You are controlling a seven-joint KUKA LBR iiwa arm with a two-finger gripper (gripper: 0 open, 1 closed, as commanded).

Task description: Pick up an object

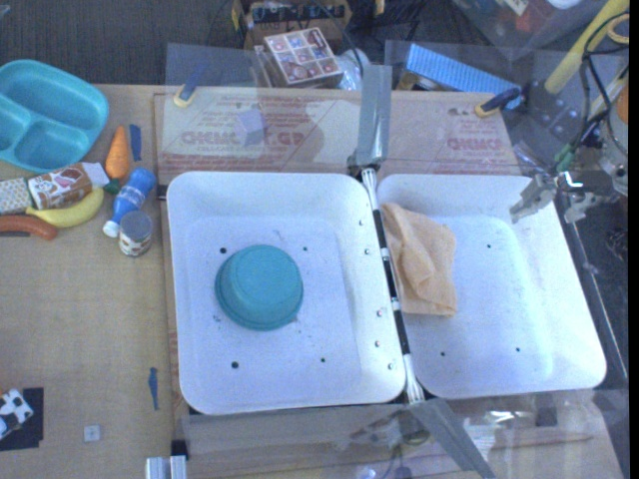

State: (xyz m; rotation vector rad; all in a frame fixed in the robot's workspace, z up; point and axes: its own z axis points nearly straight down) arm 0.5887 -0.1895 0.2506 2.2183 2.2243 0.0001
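At the near edge we see the left bin [190, 218] holding an upturned teal bowl [260, 286]; the right bin [559, 297] holds a crumpled tan cloth [421, 259]. The pincer [544, 196] hovers at the right bin's far corner, well apart from both; we cannot tell its state. We judge the limp cloth may slip.

Even, diffuse overhead light, moderately bright. White bins [270, 193] read slightly bluish-grey, not blown out. Shadows soft: faint one under the teal bowl [260, 286], mild shading in the cloth [421, 258] folds. Clear sheets behind the bins [300, 118] catch hazy reflections and wash out the cardboard print. Background top edge dark and cluttered. Overall soft focus, low resolution, some noise; small items at left lack detail. Gripper [559, 190] area murky, low contrast.
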